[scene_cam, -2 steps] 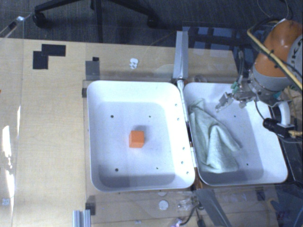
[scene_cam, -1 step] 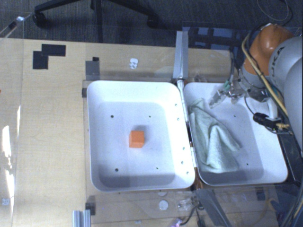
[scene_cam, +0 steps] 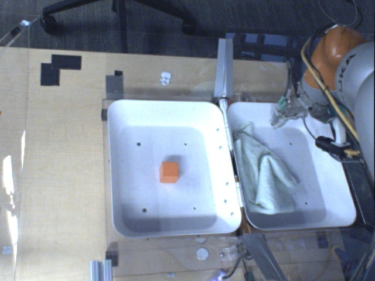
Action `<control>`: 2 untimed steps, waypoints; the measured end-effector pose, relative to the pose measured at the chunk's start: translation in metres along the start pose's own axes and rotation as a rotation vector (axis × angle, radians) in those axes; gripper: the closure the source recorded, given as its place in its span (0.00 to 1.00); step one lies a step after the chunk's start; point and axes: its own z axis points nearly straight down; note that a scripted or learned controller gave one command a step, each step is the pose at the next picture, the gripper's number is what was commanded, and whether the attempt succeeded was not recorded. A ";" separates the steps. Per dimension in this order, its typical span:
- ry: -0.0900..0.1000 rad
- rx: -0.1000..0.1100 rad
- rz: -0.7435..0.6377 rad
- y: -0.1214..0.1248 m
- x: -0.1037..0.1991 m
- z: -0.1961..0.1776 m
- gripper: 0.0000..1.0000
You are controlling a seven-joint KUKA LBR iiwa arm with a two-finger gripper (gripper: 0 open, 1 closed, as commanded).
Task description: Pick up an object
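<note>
A small orange cube [scene_cam: 169, 172] lies near the middle of the left bin [scene_cam: 126, 215]. A crumpled pale cloth [scene_cam: 262, 171] lies in the left half of the right bin [scene_cam: 328, 212]. My gripper [scene_cam: 285, 112] hovers over the far edge of the right bin, up and to the right of the cloth and apart from it. Nothing shows between its fingers. The grey arm with its orange band [scene_cam: 335, 45] comes in from the upper right.
A metal divider bar [scene_cam: 222, 69] runs between the bins at the back. Black tape marks [scene_cam: 58, 68] sit on the wooden bench at far left. A chair base [scene_cam: 117, 4] stands on the floor beyond the bench.
</note>
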 end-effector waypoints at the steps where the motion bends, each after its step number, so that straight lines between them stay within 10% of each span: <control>1: 0.006 0.008 0.059 0.009 0.050 -0.075 1.00; 2: 0.007 0.010 0.048 0.014 0.073 -0.102 1.00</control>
